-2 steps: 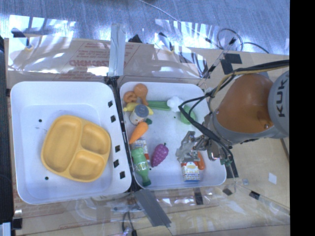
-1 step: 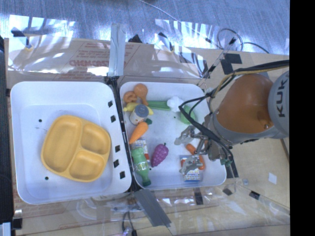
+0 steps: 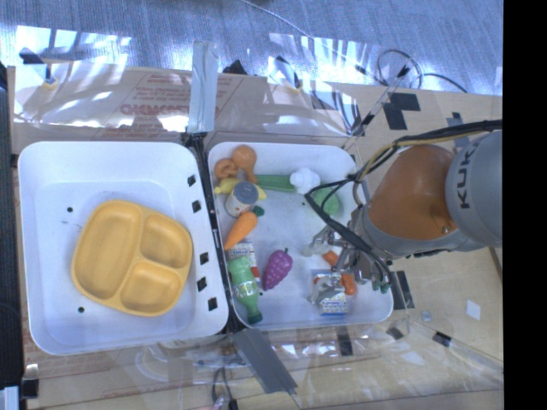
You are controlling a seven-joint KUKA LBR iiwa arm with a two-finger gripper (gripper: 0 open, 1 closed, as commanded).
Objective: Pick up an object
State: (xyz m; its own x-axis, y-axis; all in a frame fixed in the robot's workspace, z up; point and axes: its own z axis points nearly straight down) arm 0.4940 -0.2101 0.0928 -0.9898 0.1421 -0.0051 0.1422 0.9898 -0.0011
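Observation:
My gripper (image 3: 335, 263) reaches into the right bin (image 3: 291, 156) from the right, low over its right side. It hangs over a small orange item (image 3: 348, 283) and a crumpled silver packet (image 3: 329, 295). Cables and the wrist hide the fingers. Left of it lie a purple grape bunch (image 3: 276, 268), a green bottle (image 3: 243, 285), an orange carrot (image 3: 240, 229) and a grey-capped yellow toy (image 3: 241, 196). A green and white toy (image 3: 289, 180) lies along the far wall, with a green piece (image 3: 330, 200) beside it.
The left bin (image 3: 51, 169) holds a yellow divided plate (image 3: 130, 256). An orange ball (image 3: 245, 156) and an orange pretzel-like toy (image 3: 226, 170) sit in the right bin's far left corner. The arm's orange band (image 3: 410, 193) overhangs that bin's right wall.

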